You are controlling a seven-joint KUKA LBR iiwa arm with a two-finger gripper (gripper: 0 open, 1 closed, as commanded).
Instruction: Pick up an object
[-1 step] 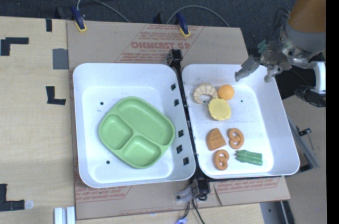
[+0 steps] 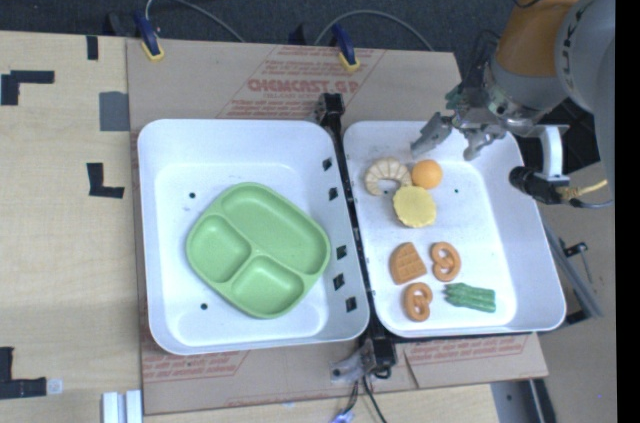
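A counter (image 2: 60,241) carries two shallow white bins side by side, seen from above at a slant. The left bin (image 2: 170,151) holds a green divided plate (image 2: 258,249) with three compartments, lying toward the bin's 5 o'clock area. The right bin (image 2: 520,261) holds a loose cluster of toy foods. Near its 11 o'clock corner lies a pale shrimp-like piece (image 2: 386,175), with a small orange ball (image 2: 427,174) just beside it at 3 o'clock. A round yellow piece (image 2: 414,207) sits just below these two, at their 6 o'clock. Lower in the bin lie a brown bread-like piece (image 2: 406,263), a pretzel (image 2: 445,259) next to it, a second pretzel (image 2: 417,301) at 6 o'clock, and a green vegetable piece (image 2: 470,297) toward 5 o'clock. The grey arm with its orange band reaches in from the right, and its pincer (image 2: 452,140) hovers over the right bin's 12 o'clock edge, its two fingers spread wide and holding nothing, apart from the orange ball.
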